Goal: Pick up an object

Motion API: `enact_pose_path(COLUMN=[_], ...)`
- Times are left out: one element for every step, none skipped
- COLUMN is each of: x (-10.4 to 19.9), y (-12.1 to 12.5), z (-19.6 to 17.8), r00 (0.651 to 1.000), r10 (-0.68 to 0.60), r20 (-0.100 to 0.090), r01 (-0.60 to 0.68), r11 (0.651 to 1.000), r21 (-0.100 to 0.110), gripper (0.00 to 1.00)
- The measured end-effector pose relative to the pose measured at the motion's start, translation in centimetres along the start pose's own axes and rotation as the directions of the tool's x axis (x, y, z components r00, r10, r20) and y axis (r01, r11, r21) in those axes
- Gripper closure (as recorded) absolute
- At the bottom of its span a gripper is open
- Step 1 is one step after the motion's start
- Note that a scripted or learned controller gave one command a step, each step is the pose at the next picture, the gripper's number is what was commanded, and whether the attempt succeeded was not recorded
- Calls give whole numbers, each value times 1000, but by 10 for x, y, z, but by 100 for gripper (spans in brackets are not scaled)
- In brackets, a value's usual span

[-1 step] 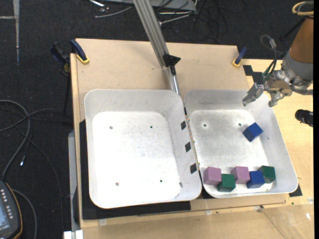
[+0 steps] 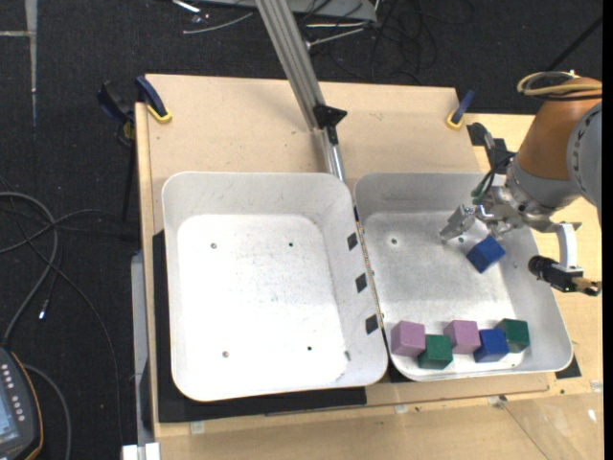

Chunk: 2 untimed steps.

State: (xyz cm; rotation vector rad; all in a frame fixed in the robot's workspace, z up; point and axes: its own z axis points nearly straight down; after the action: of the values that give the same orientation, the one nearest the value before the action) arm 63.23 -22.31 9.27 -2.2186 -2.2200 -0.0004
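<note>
While the gripper (image 2: 476, 226) hangs over the right bin (image 2: 421, 257), a blue cube (image 2: 486, 254) sits just below its fingertips, tilted; can't tell whether it is pinched or free. Step, by my reading: grasp/lift. Next: confirm hold, raise straight. Other cubes, purple (image 2: 409, 337), green (image 2: 437, 351), matte w/ sharp edges, line the near wall; bins smooth white plastic.

Arm (image 2: 565, 151): cut off by the right picture edge; only wrist end and orange band in frame. Gripper (image 2: 476, 226): fingers small and blurred against the white bin; opening not readable. Blue block (image 2: 486, 254) just below the gripper: contact with fingers unclear. Far left of the gripper, a dark device (image 2: 17, 415) is cropped by the left and bottom edges.
</note>
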Motion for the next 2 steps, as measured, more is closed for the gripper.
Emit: enact_pose_path(x=[17, 17], y=[-20, -45], z=[-3, -3], r00=[1000, 1000], r10=[1, 2], r20=[3, 4], r01=[-1, -2], r11=[1000, 1000], r21=[-1, -3], gripper=[0, 0])
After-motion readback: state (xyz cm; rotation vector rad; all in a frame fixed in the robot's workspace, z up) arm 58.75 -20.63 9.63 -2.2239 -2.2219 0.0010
